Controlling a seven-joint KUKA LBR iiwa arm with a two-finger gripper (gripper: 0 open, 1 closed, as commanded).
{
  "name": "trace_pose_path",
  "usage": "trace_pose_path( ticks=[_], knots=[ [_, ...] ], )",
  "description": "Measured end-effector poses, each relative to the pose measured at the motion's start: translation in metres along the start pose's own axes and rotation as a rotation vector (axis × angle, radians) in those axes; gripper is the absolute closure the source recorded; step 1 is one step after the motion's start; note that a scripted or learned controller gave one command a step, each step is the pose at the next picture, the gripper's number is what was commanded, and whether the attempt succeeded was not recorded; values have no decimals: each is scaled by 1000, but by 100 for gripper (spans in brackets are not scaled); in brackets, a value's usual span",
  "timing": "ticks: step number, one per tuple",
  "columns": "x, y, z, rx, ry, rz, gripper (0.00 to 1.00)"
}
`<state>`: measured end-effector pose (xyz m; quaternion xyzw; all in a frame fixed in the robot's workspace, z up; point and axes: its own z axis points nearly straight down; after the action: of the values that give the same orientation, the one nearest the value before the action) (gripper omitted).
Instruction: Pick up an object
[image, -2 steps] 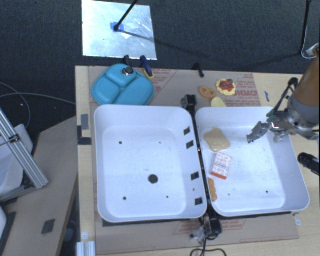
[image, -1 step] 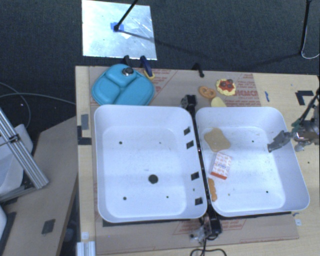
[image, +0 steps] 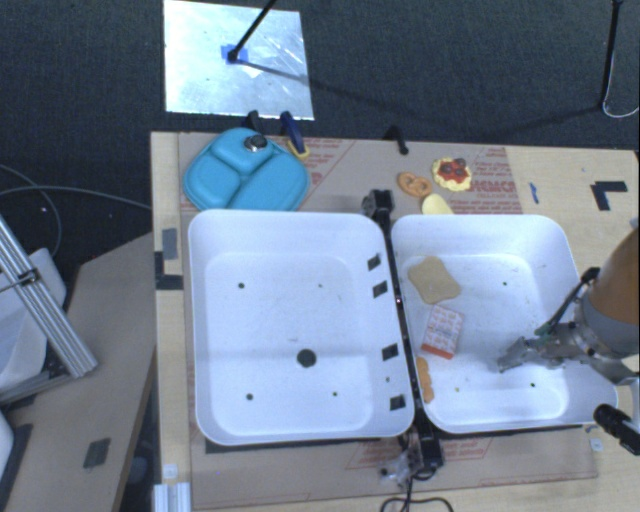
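So the candidates are all in the right bin (image: 560, 240): a tan slice of toast (image: 433, 279) near the top left, a small red-and-white packet (image: 442, 331) just below it, and an orange cracker thing (image: 424, 378) along the left wall. My tool (image: 512, 358) is low in that same bin, right side, pointing toward the packet but well apart from it. Can't tell if it's spread or clenched from here, and nothing looks lifted. So basically nothing's picked yet: approach, grab and lift all remain. The left bin (image: 215, 240) just has a dark dot (image: 306, 358).

bins (image: 290, 232): 2 | blue plate (image: 246, 172): 1 | toy foods (image: 433, 279): 6
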<state>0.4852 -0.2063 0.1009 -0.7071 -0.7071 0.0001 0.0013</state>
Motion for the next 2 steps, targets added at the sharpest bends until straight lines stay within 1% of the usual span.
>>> trace_pose_path(
  ticks=[1,2],
  knots=[
    [93,23,13,-15,-10,-7,0],
    [89,25,1,-22,-9,-3,100]
  ],
)
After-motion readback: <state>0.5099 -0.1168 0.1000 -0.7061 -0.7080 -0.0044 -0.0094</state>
